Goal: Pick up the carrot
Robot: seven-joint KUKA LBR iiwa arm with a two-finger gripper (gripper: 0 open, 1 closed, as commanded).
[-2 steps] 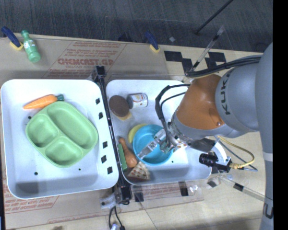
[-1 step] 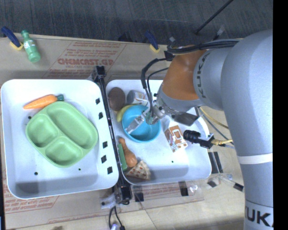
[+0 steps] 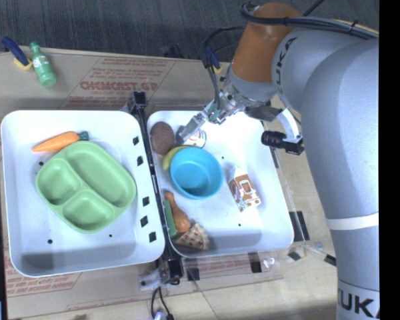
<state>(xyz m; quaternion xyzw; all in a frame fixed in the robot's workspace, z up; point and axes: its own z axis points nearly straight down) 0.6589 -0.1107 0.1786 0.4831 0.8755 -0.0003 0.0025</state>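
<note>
The orange carrot [image 3: 57,141] with a green stub lies in the left bin [image 3: 13,199], at its far left, just above a green divided plate [image 3: 85,184]. My gripper [image 3: 190,131] hangs over the far left part of the right bin [image 3: 270,199], well to the right of the carrot and across the divider between the bins. It sits between a brown round object [image 3: 162,137] and a small white and red can [image 3: 199,139].
The right bin holds a blue bowl [image 3: 195,172] with a yellow item [image 3: 168,157] behind it, a snack packet [image 3: 245,192], an orange and brown toy [image 3: 177,219] and a cone-like piece [image 3: 193,237]. A green bottle [image 3: 43,65] stands on the bench beyond the left bin.
</note>
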